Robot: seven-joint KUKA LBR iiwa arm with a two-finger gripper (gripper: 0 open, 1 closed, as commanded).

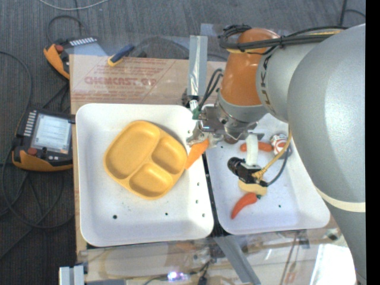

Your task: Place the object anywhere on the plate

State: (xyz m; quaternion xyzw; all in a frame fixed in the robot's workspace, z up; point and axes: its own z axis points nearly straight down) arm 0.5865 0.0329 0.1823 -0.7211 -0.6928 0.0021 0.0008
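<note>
Over bin divider | end effector (pixel 199 136) | grips orange piece (pixel 195 153)

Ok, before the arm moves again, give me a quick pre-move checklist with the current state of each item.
1. Carrot piece at the end effector: ok, it sits at the tip.
2. Firmly gripped: cannot tell.
3. Piece on the plate: not ok, it is beside the plate's right edge, over the bin divide.
4. Plate flat in left bin: ok.
5. Plate compartments free to receive: ok.
6. Right bin items apart from the piece: ok.
</note>
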